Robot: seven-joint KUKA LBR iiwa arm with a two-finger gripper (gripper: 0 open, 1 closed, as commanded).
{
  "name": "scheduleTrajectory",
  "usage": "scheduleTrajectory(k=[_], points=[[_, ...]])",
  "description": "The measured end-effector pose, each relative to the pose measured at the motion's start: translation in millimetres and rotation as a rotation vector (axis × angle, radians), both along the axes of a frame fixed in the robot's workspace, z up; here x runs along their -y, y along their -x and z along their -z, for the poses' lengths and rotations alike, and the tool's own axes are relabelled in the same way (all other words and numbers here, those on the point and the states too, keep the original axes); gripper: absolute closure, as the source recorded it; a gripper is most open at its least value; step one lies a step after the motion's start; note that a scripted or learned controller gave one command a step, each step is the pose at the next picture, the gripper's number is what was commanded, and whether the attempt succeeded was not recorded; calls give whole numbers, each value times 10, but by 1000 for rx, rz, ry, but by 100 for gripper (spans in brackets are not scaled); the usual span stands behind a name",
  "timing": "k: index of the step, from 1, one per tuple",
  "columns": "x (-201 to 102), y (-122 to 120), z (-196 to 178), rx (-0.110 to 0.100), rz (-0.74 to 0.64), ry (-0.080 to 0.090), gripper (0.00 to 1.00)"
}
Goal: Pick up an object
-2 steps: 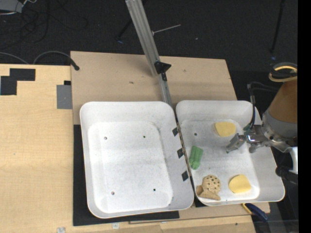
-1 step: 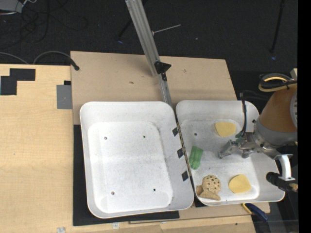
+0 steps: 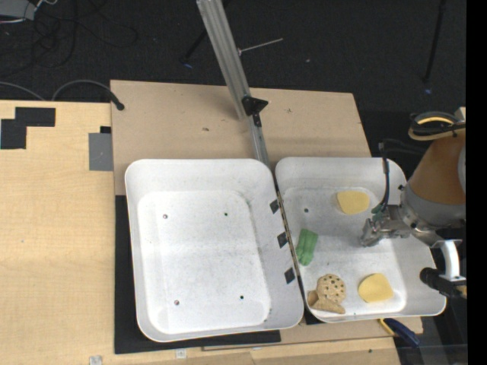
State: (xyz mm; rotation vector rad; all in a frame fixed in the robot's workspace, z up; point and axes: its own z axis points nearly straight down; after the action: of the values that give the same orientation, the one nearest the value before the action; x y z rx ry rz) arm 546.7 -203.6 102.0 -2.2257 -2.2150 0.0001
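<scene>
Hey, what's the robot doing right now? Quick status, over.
Gripper low in right bin, between two yellow pieces. Nothing seen held. Green object and cookie off to its side, nothing blocking. Over.

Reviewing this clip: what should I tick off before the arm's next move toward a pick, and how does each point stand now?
1. Objects available in right bin: ok. Two yellow pieces, green piece, tan cookie-like piece.
2. Gripper over right bin: ok.
3. Gripper directly above an object: not ok, it sits between the yellow pieces.
4. Jaws open: cannot tell.
5. Objects apart from each other: ok.
6. Green piece away from the wall: not ok, beside the divider.
</scene>
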Motion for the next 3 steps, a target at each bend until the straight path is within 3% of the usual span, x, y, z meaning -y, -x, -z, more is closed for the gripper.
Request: scheduleTrajectory(k=[3], points=[[124, 72, -1446, 4, -6, 2, 100]])
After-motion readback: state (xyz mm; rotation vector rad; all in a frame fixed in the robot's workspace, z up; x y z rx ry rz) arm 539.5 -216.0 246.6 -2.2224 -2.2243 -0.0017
